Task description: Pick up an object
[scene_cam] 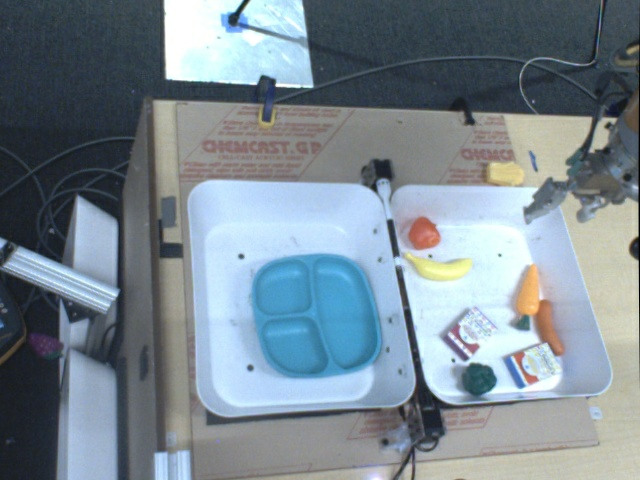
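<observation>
Camera view: tool over right bin upper edge, grip state unclear; carrot, sausage below; nothing between.

Grey metal end effector, angular fingers, dark cable above.

Even overhead light; white bins bright, soft shadows; glare on foil sheet; slight softness overall.

Red block lettering reading roughly "CHEMCAST GP" runs across the brown cardboard sheet behind the bins, a partial repeat shows near its right corner, while printing on the two small red-and-white packets is too tiny to read.
</observation>
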Tool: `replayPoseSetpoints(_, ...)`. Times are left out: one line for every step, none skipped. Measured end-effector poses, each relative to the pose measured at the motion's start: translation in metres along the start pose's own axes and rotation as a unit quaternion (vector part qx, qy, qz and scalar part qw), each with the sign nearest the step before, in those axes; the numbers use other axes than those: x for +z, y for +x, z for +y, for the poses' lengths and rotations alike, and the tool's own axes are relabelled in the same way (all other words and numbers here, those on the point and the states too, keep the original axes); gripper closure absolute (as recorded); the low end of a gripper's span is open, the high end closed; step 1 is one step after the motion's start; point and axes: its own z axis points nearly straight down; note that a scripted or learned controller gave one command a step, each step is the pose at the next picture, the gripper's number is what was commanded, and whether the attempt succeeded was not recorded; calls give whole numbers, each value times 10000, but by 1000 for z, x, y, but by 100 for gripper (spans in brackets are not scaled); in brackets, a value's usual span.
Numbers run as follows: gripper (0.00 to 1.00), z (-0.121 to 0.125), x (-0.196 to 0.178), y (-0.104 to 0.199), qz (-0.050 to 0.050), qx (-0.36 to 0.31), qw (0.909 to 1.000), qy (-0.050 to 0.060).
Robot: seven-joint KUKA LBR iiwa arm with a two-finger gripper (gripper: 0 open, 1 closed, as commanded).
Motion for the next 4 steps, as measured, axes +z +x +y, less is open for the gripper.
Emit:
replayPoseSetpoints(0,-36,112,0,6,12,10000,17)
replayPoseSetpoints(0,-66,159,-1,1,12,10000,5)
replayPoseSetpoints(100,-65,149,-1,-1,9,10000,-5)
replayPoseSetpoints(100,-68,160,52,8,-1,10000,7)
